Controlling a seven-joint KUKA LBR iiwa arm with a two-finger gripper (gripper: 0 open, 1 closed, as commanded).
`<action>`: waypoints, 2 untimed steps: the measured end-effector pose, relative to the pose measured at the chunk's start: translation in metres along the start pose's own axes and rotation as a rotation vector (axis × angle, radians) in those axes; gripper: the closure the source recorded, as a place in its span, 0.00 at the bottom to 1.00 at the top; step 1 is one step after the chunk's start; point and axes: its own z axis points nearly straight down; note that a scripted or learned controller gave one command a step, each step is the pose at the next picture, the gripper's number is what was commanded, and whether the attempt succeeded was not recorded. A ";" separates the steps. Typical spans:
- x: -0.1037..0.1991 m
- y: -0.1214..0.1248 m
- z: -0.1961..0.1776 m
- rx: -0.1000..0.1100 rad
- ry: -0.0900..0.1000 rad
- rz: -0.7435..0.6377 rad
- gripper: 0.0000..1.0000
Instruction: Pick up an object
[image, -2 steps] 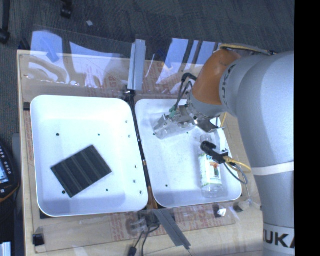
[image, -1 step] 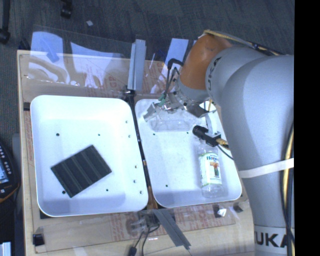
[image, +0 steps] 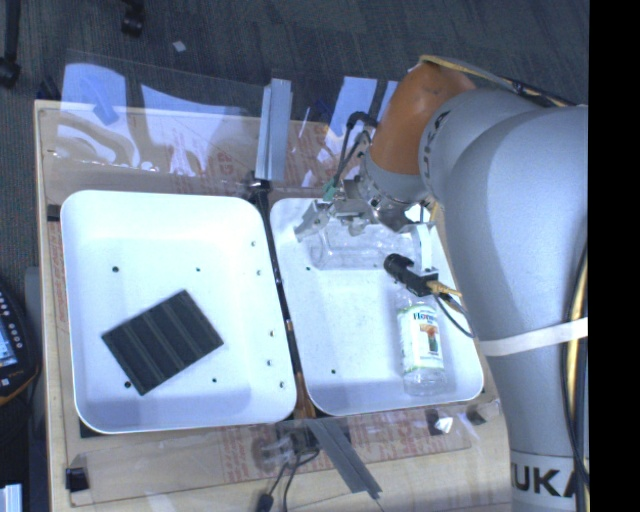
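Note:
A clear plastic bottle (image: 421, 340) with a white label and a black cap lies in the right bin (image: 340, 360), close to its right wall, cap pointing to the far side. A dark ridged rectangular pad (image: 162, 340) lies flat in the left bin (image: 150, 230), toward its near left. My gripper (image: 338, 225) hangs over the far end of the right bin, a little left of and beyond the bottle's cap. Nothing can be made out in its grasp. The grey arm with the orange band (image: 410, 120) covers the bin's far right corner.
A metal divider bar (image: 272, 130) stands upright between the bins at the far side. Clear plastic sheets (image: 150, 110) lean behind both bins. The bulky arm body (image: 520, 250) overhangs the right bin's right wall. A clamp (image: 310, 445) sits at the bench's near edge.

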 end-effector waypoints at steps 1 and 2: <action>-0.006 0.009 0.012 -0.031 -0.011 -0.069 0.00; 0.003 -0.014 -0.005 0.010 0.002 0.117 0.00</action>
